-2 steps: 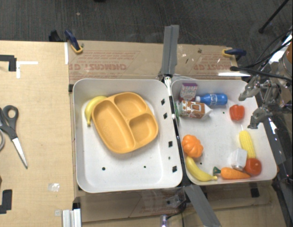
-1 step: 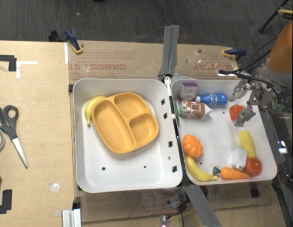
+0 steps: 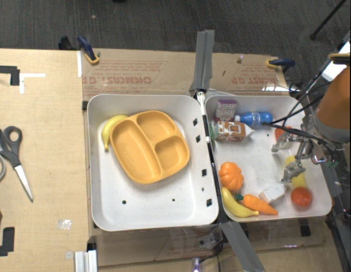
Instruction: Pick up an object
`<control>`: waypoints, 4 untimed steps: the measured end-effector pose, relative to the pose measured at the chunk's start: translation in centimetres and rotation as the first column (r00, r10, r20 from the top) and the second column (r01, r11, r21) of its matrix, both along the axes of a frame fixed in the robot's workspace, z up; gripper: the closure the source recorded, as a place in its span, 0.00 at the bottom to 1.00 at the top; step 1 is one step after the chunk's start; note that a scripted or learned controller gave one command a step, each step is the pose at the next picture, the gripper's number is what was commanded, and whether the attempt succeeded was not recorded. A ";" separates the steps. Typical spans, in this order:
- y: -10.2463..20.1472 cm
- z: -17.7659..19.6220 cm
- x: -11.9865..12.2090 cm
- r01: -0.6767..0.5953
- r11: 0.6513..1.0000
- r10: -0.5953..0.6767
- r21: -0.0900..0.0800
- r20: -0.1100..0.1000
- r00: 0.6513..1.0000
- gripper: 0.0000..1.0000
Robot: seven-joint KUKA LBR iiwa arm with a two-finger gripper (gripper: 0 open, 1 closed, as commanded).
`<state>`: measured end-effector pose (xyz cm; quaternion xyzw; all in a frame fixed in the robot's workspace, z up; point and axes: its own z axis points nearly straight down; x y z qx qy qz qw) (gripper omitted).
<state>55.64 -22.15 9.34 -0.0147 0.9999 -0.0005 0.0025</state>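
Note:
My gripper [image 3: 285, 158] hangs over the right side of the right bin [image 3: 260, 152]. It is open, and nothing shows between its two silver fingers [image 3: 279, 144]. A yellow toy [image 3: 298, 177] lies right beside the lower finger, partly hidden by it. Close by are a red-orange ball [image 3: 301, 198], a small white block [image 3: 273, 194] and a carrot [image 3: 259, 204]. An orange pumpkin [image 3: 231, 175] and a banana [image 3: 235, 204] lie at the bin's lower left. A brown carton [image 3: 230, 131], a purple carton [image 3: 226, 107] and a blue bottle [image 3: 254, 118] sit along the far wall.
The left bin [image 3: 107, 208] holds a yellow divided plate [image 3: 148, 146] with a banana [image 3: 109, 129] tucked behind its left rim. Scissors [image 3: 16, 160] lie on the wooden bench at the far left. Black cables [image 3: 303, 109] run from the arm across the right bin's far corner.

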 end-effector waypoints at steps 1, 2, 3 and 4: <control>0.1 -0.1 -3.1 0.070 0.998 -0.070 0.001 -0.002 0.998 0.00; 0.2 1.0 -2.8 0.065 0.998 -0.065 -0.001 0.004 0.998 1.00; 0.2 1.0 -2.8 0.065 0.998 -0.065 0.000 0.004 0.998 0.00; 1.9 -0.1 -3.6 0.132 0.991 -0.132 0.001 -0.002 0.991 0.00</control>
